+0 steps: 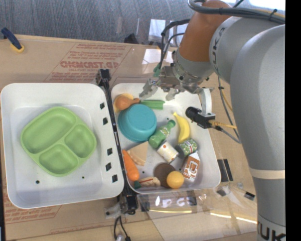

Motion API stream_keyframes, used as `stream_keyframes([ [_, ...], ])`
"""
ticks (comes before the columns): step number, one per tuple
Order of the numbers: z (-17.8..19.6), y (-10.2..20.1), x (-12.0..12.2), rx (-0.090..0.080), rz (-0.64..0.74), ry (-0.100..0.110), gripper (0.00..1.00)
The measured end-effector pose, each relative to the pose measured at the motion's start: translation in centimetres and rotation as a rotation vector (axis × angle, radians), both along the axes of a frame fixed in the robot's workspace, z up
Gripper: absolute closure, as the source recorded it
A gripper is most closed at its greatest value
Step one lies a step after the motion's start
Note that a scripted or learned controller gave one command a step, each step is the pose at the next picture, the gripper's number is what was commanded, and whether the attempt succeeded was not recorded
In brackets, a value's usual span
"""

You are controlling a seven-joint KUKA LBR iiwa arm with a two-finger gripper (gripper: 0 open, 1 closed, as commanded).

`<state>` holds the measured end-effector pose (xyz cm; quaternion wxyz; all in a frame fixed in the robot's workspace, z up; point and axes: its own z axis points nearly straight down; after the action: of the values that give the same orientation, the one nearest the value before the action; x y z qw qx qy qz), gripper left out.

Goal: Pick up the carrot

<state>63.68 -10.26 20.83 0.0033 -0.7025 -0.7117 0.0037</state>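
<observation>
— Where is the claw [159, 88]?
— Above the right bin's [210, 159] far edge, fingers spread, gripping nothing.
— And the carrot [130, 165]?
— At seven o'clock from the claw, well apart, along that bin's left wall, past the blue bowl [137, 122]. A green divided plate [58, 140] sits in the left bin [10, 149].

Carrot [130, 165]: one toy piece, orange, slender and tapered, no green top discernible. Lies flat on the floor of the right-hand bin [210, 149], hard against that bin's left wall, long axis running roughly along the wall, toward the near-left corner. A tan wedge-shaped piece [138, 154] sits just beside it on the right. Not gripped; resting free.
</observation>
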Motion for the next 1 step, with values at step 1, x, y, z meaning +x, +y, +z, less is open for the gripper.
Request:
stream_keyframes([
  [1, -1.73, 8.85, 1.97, 0.003, 0.053, -0.004, 0.00],
])
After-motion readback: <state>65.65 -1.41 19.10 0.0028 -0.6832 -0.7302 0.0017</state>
